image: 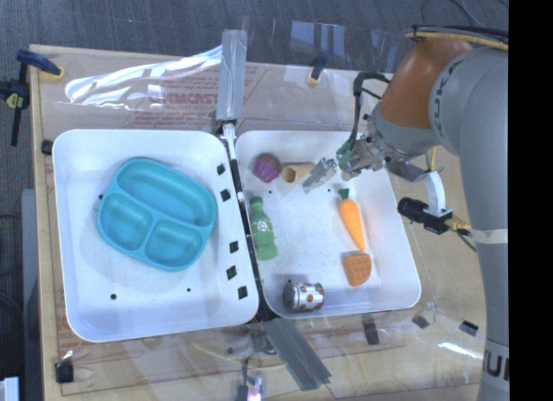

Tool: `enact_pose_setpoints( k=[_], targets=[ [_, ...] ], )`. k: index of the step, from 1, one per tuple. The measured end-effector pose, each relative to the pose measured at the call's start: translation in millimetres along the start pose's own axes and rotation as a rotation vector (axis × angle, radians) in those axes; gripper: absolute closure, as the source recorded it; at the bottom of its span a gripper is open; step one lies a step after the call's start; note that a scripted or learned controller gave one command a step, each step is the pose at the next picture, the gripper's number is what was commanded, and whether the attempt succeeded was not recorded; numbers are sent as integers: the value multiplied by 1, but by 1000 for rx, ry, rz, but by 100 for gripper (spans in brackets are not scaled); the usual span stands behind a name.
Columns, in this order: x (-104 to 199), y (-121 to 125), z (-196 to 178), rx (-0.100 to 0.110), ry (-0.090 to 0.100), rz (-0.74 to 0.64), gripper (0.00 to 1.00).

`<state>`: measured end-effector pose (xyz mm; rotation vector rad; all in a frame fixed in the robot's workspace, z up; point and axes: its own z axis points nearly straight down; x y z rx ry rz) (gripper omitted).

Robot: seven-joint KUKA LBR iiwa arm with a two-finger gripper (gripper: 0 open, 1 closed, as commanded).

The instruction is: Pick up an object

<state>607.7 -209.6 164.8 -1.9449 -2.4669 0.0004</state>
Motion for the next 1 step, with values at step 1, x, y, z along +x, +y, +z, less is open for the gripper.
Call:
enact_pose_setpoints(
  k=[1],
  targets=[
    [12, -50, 72, 4, 2, 42, 0]
  ],
)
